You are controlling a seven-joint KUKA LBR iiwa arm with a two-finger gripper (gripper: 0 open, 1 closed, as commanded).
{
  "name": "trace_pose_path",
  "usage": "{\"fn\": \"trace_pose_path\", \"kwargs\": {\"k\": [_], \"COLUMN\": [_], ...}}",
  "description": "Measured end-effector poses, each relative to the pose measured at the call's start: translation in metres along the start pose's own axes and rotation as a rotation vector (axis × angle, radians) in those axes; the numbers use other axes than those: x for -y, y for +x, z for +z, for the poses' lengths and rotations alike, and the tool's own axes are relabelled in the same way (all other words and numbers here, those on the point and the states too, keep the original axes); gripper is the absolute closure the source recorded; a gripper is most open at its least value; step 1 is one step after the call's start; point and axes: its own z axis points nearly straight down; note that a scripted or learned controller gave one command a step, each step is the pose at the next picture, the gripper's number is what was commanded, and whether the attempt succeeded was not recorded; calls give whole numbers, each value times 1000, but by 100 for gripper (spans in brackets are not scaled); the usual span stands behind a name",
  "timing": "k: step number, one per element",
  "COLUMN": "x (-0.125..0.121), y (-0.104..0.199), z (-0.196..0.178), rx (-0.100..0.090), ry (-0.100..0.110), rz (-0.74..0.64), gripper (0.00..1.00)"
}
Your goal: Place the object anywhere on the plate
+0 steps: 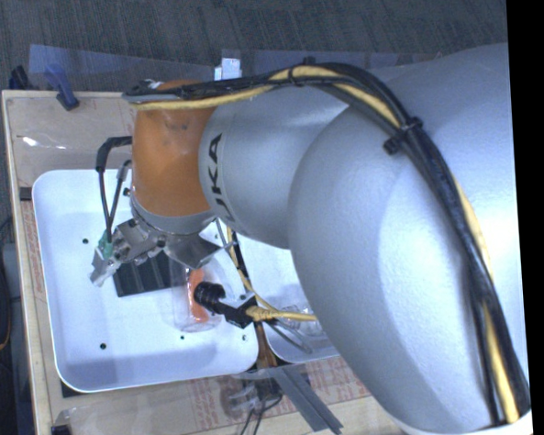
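Note:
My gripper [118, 256] hangs low over the middle of the left white bin [70, 298], below the arm's orange band [168, 163]. Its dark body covers the bin floor beneath it. Just right of the gripper an orange object [197, 295] lies on the bin floor, apart from the gripper. A faint translucent shape [188, 320] surrounds the orange object's lower end; I cannot tell whether it is the plate. The arm hides most of the area to the right.
The big grey arm [374, 233] covers the right bin, of which a sliver of rim [294, 353] shows. A black cable plug with yellow wires [234, 311] hangs beside the orange object. The wooden bench edge [137, 413] runs along the front.

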Motion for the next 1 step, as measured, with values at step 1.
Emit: {"fn": "trace_pose_path", "kwargs": {"k": [1], "x": [-17], "y": [-26], "z": [-19], "rx": [0], "ry": [1], "rz": [-123], "gripper": [0]}}
